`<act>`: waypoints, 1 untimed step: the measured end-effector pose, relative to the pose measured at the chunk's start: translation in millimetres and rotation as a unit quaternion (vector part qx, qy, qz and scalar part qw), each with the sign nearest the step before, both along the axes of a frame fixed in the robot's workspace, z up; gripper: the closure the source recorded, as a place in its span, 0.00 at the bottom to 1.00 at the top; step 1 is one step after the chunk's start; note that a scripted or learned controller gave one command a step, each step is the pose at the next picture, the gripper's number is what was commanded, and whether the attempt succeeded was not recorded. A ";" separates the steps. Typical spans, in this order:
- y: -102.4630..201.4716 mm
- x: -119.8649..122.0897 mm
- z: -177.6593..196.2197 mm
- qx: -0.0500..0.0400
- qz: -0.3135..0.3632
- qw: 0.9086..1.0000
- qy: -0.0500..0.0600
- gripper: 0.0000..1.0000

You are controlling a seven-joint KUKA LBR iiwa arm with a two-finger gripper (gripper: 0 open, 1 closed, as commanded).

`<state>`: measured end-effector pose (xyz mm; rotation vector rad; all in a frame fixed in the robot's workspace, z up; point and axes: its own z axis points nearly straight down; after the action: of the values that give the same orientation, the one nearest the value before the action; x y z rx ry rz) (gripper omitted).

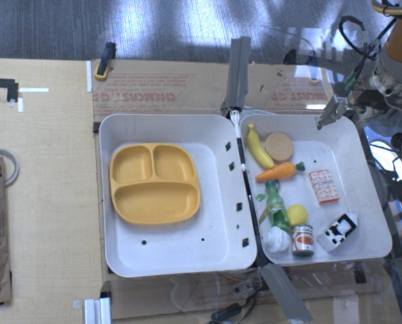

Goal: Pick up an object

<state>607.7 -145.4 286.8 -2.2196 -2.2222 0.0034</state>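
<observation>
The right bin [363,181] holds a banana [258,147], a round tan disc [279,146], a carrot [278,172], a pink patterned block [323,186], a green bottle [275,204], a lemon [296,214], a small can [303,240], a white crumpled lump [276,239] and a black-and-white box [339,231]. My gripper [344,113] hangs over the bin's far right corner, above and to the right of the tan disc. It is open, with nothing between its fingers.
A yellow divided plate [155,183] lies in the left bin [119,248]. A grey divider post [239,73] rises between the bins at the back. Cardboard [167,90] lines the far side. Cables [353,39] trail near the arm at the upper right.
</observation>
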 end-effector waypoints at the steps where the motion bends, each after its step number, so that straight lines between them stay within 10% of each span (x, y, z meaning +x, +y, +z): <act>1: 10.9 -68.5 -147.3 0.000 -0.028 1.000 0.000 0.00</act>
<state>539.2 -134.5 139.5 -2.2796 -2.1590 0.0038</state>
